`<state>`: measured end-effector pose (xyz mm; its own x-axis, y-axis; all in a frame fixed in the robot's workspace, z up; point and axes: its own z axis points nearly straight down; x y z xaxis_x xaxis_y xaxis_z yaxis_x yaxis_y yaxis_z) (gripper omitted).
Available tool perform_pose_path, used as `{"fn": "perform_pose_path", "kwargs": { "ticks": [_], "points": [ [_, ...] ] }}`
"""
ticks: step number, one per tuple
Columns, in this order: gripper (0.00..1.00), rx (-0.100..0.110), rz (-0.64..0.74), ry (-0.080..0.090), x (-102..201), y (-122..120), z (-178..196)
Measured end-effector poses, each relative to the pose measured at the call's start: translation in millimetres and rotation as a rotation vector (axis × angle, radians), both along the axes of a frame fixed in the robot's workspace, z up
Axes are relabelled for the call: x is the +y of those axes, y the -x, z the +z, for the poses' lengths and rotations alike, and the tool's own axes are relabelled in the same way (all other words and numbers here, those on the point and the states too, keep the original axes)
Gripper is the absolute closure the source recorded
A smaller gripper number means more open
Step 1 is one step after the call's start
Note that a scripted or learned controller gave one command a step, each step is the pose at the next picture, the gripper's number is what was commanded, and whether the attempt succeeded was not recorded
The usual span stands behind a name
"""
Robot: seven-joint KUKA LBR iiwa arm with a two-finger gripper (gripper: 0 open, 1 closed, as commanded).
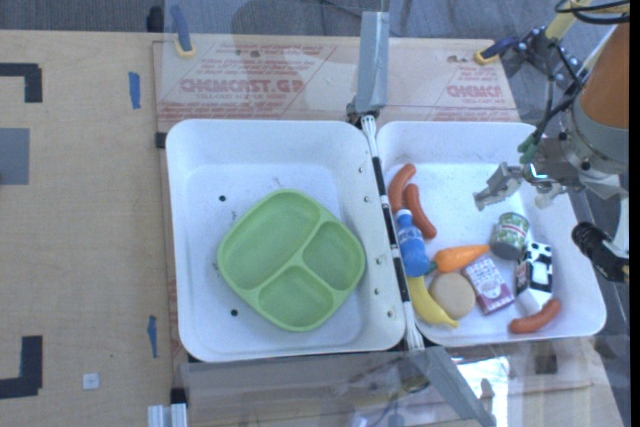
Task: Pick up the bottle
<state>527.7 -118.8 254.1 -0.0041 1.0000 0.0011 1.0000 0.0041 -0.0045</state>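
Note:
The bottle (411, 246) is small and blue with a pale cap. It lies along the left wall of the right bin (455, 160), between a red sausage (421, 216) and a banana (430, 303). My gripper (520, 194) hangs over the right part of that bin, above a green can (510, 235) and well to the right of the bottle. Its fingers stand open with nothing between them.
The right bin also holds another sausage (401, 182), a carrot (461, 257), a round bun (453, 293), a red carton (489, 282), a black-and-white piece (539, 267) and a third sausage (535, 315). A green divided plate (292, 260) lies in the left bin (200, 165).

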Motion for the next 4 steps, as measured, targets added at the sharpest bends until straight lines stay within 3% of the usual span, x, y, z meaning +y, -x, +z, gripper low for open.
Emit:
{"fn": "perform_pose_path", "kwargs": {
  "ticks": [1, 2, 3, 4],
  "points": [
    [0.0, -0.003, 0.016, 0.002, 61, 4, 59],
    [0.0, -0.002, 0.016, 0.002, 61, 4, 59],
    [0.0, 0.0, 0.228, 0.0, 114, 47, -56],
    [0.0, -0.003, 0.186, 0.001, 129, 25, -72]
  ]
}}
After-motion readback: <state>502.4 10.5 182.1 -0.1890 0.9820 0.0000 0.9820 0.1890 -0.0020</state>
